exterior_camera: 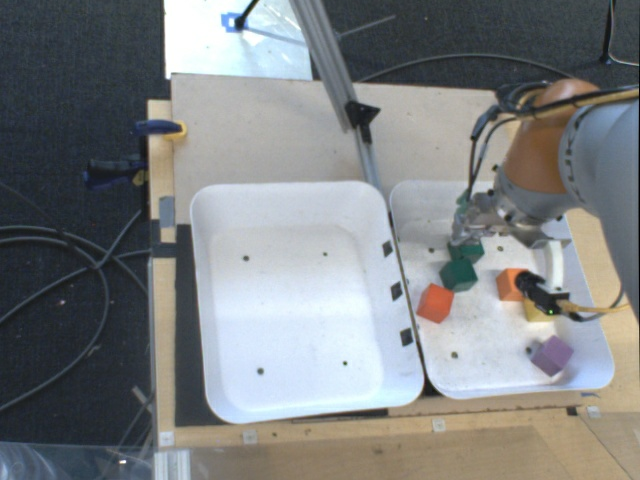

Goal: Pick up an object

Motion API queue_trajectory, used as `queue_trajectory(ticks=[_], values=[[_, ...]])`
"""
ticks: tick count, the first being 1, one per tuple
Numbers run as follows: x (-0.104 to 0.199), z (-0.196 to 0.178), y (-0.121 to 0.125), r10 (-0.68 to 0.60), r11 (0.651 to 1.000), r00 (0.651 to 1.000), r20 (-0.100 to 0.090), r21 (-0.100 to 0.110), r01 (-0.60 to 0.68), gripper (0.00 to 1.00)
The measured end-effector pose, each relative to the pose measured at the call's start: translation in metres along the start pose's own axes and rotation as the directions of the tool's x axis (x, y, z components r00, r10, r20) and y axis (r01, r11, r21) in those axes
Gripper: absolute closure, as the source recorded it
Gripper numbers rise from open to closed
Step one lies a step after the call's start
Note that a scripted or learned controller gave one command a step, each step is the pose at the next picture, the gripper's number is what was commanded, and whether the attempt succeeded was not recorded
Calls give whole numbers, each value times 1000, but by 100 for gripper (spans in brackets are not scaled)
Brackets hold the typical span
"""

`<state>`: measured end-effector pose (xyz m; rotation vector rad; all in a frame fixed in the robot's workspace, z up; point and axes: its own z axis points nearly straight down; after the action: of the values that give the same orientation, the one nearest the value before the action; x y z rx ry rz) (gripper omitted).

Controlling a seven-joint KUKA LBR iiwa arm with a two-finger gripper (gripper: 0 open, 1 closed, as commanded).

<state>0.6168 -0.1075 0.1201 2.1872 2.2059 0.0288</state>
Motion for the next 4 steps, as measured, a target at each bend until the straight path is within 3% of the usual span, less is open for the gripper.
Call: queue_trajectory(ticks=[1,2,3,4], values=[[1,-1,1,-1,1000,1000,-1,-2,1,0],[1,-1,1,-2,1000,1000,0,-2,2,0],[-6,-4,-1,3,1000,1000,-10,31,-3,0],[38,-75,6,-1,1000,1000,-13,28,2,0]])
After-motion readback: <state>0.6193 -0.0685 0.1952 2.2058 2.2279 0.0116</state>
